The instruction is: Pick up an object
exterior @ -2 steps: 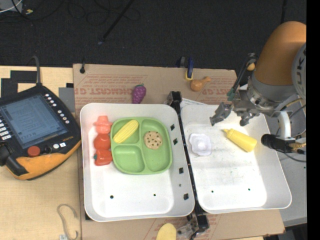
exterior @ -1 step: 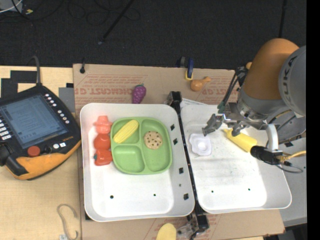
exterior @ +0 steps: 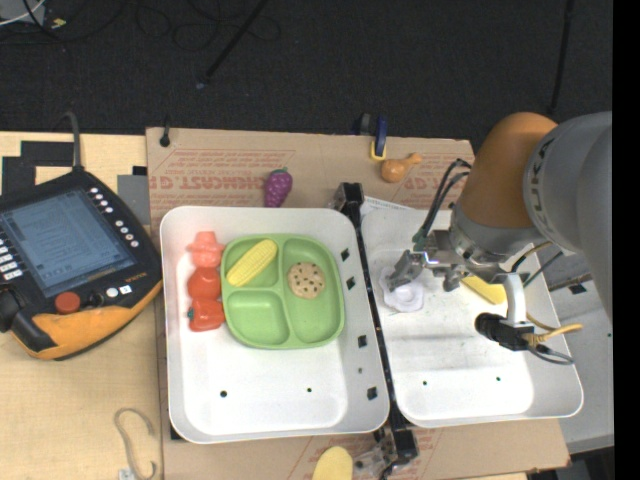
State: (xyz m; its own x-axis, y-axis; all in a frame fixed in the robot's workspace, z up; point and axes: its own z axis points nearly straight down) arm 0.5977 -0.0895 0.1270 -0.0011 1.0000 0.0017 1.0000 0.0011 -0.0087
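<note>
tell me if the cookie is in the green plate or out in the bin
In the plate. The cookie lies in the upper right compartment of the green divided plate, which sits in the left white bin.

A tablet-like controller (exterior: 70,258) lies at the left of the frame; a metal hook (exterior: 135,438) sits lower left; black cables (exterior: 150,13) cross the top.
</note>
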